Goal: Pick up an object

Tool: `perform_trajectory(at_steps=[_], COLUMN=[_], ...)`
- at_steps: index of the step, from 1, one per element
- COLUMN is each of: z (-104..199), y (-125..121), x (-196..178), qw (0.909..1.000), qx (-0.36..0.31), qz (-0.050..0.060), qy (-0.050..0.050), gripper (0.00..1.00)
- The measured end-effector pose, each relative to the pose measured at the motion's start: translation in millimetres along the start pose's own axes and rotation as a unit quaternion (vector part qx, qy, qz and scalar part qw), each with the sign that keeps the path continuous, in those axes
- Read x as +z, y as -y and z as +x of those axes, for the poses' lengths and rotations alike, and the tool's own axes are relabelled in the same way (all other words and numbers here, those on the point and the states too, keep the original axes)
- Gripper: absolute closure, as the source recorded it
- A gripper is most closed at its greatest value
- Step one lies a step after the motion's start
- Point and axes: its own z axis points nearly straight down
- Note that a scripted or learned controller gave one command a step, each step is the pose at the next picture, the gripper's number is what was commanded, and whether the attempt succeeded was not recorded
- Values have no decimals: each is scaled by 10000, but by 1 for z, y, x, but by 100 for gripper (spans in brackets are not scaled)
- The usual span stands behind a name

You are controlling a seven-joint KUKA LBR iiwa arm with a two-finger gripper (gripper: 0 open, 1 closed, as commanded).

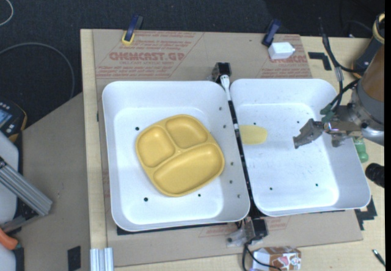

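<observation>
While sitting on the desk [183,50], two white bins side by side, touching along the middle seam. Left bin [122,202]: holds a yellow divided plate [179,154], three compartments, flat on the bin floor, roughly centred, slightly rotated. Right bin [342,193]: holds one small pale yellow object [253,135], flattish oval, lying near the bin's left wall, just beside the seam. Grey arm [371,90] in from the right, over the right bin's right edge. Gripper [311,133] hanging over the right bin's middle-right area, well apart from the yellow object, nothing visible between the fingers. Finger spacing: cannot tell, one dark finger visible pointing left, rest blurred together. Small white block [281,50] on the desk beyond the right bin's far edge. Blue-and-yellow clamp [131,30] at the desk's far left edge, dark blue clamp [270,33] at far right.
</observation>
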Motion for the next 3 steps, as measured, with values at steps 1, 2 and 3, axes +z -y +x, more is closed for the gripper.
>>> perform_trajectory(at_steps=[1,2,3], z=[0,-17,86], y=[-1,-3,-1], x=[-10,18,-32], qw=[10000,10000,10000], qx=[-4,7,-54], qz=[-12,8,-42], qy=[4,-1,-3], gripper=[100,100,100])
